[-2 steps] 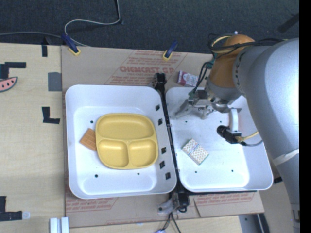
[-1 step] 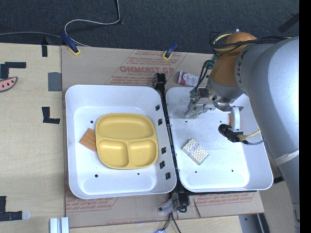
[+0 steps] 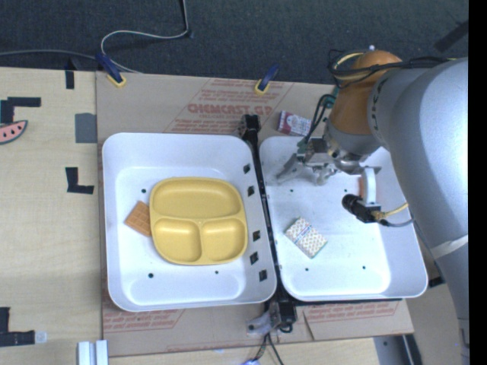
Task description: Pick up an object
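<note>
pincer: (image 3: 304, 166) over the rear of the right bin (image 3: 396, 276), near the divider; metal fingers look spread, nothing between them
arm: grey body with its orange band (image 3: 351, 111) comes in from the right, covering that bin's far corner
target candidate: small patterned packet (image 3: 306, 237), lying flat and skewed on the right bin floor, well apart from the pincer, toward the front
other candidates: yellow divided plate (image 3: 199, 220) in the left bin (image 3: 122, 204), with a tan cracker-like piece (image 3: 138, 219) tucked at its left edge, touching it
off-bin: small wrapper (image 3: 292, 122) on the cardboard behind the bins, likely not in play
step: approach, nothing grasped yet
how to do it well: likely best to pick the packet, since it is the nearest and sits alone; centre above it, turn the fingers to span its short side, keep them wide on the way down
risk: the packet is thin and flat, so the fingers may skid over it or shove it; press to the bin floor before closing
</note>
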Robot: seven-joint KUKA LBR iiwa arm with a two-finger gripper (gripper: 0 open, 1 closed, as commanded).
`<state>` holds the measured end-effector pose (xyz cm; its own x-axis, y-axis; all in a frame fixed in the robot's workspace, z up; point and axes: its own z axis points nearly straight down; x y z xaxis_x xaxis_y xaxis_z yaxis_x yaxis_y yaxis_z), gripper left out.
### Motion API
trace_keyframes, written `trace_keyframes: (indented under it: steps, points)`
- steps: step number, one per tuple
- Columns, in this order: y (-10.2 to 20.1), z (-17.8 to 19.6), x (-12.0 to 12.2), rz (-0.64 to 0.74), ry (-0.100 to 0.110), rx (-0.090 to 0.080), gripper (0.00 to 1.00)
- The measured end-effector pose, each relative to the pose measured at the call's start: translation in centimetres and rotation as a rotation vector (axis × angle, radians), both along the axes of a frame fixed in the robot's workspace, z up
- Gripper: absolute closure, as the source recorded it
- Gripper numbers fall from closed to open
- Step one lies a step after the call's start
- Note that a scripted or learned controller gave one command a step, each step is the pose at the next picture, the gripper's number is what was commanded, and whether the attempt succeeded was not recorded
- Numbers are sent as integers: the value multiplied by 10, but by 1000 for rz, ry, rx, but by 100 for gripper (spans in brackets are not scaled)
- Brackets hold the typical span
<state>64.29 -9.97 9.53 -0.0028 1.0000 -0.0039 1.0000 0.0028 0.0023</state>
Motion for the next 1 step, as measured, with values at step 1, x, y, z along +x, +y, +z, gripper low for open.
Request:
trace_keyframes:
  steps: [1]
  points:
    - [-7,-9,-63,-2,0,3,0]
